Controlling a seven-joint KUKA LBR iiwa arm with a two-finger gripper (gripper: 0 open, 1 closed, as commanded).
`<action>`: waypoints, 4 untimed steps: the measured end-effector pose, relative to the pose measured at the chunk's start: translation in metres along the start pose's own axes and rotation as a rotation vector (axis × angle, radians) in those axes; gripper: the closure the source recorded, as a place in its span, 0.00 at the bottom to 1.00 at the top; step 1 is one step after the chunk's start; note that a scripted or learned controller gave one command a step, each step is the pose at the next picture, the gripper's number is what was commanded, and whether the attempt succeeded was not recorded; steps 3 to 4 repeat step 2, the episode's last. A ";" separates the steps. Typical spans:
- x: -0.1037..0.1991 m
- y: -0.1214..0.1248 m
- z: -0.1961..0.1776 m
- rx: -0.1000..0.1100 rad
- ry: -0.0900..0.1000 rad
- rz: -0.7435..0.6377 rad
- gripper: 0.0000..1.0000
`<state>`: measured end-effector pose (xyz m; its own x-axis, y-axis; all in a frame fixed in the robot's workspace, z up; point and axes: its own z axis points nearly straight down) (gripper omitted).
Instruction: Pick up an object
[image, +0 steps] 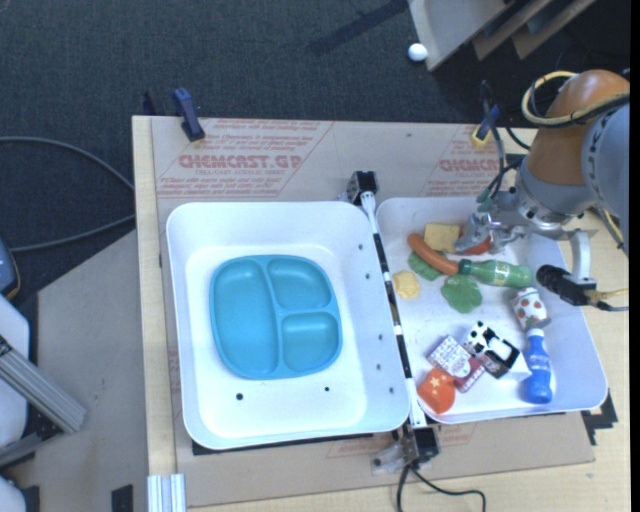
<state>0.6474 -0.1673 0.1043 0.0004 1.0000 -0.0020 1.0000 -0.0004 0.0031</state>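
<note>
The left bin (190, 300) holds a blue divided plate (277, 315) lying flat near its middle. The right bin (590, 385) is crowded: a small yellow lump (406, 285) by the dividing wall, an orange-red piece (436, 391) at the near corner, a patterned packet (453, 357), a black-and-white toy (491, 346), and a blue bottle (537, 365) with a spotted top (528, 305). Farther back lie a yellow block (441, 236), an orange-red sausage shape (433, 260), a green leafy piece (462, 293) and a green bottle (497, 271) on its side — all close together. The gripper (488, 228) sits low over the sausage's far end, just beside the green bottle — whether it is spread or pinching anything, I cannot tell; the wrist hides it.
</note>
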 end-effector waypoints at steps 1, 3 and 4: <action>0.075 -0.025 -0.034 0.005 0.003 -0.002 1.00; 0.117 -0.067 -0.096 0.005 0.003 -0.001 1.00; 0.117 -0.067 -0.096 0.005 0.003 -0.001 1.00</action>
